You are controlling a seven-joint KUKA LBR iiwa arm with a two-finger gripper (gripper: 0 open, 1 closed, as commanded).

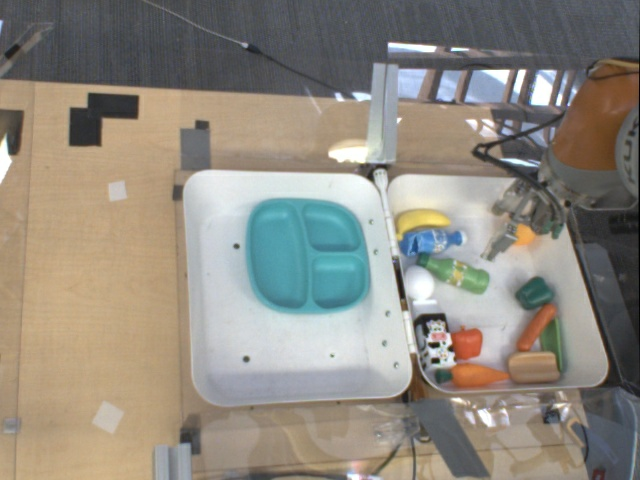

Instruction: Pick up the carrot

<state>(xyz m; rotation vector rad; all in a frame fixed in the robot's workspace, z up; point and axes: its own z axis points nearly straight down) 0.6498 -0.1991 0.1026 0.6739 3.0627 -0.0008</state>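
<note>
1. Nearest the camera, the bench's front edge shows clear plastic pieces (400, 430) and a metal bracket (172, 460) just below the two bins.
2. Along the front wall of the right bin (590, 298) lie an orange carrot (478, 375), touching a black-and-white toy (433, 339) on its left, and a tan bread-like block (533, 367) just to its right; a small red piece (467, 342) sits just behind the carrot.
3. A second, slimmer carrot (536, 327) leans at a slant just behind the tan block, beside a dark green piece (534, 292).
4. Toward the middle of the right bin lie a white ball (419, 284), a green bottle (455, 273), a blue wrapper (432, 240) and a yellow banana (422, 219).
5. Left of the right bin, the left bin (215, 368) holds a teal divided plate (306, 254).
6. At the right bin's back right corner the gripper (512, 234) hangs with its fingers spread and nothing between them, well apart from both carrots, under the arm's orange band (590, 118).
7. Beyond the right bin, the pale wooden bench (90, 298) carries black markers (100, 118), then dark carpet (200, 8) crossed by a thin cable (250, 48).
</note>
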